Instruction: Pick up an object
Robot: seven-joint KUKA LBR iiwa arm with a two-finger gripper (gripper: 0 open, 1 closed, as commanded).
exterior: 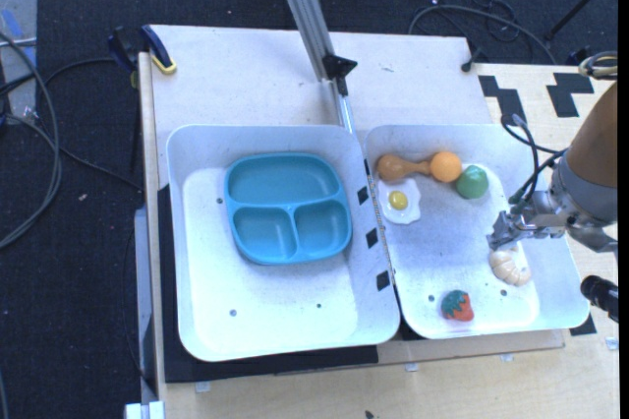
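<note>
in the right bin [560, 309] — five toys; left bin [197, 309] — one blue tray [289, 208]

Take the fried egg [400, 203] as your landmark. To its left, across the wall between the bins, the blue divided tray [289, 208] fills the middle of the left bin [197, 309], leaving bare floor only around it. Just above and right of the egg, the brown-and-orange toy [418, 167] and green ball [473, 182] crowd the far end. Below and right of the egg you have open floor in the right bin [423, 329], ending at the strawberry [457, 306]. Farther right, the gripper [511, 232] and cream shell-shaped piece [510, 266] block the wall.
</note>
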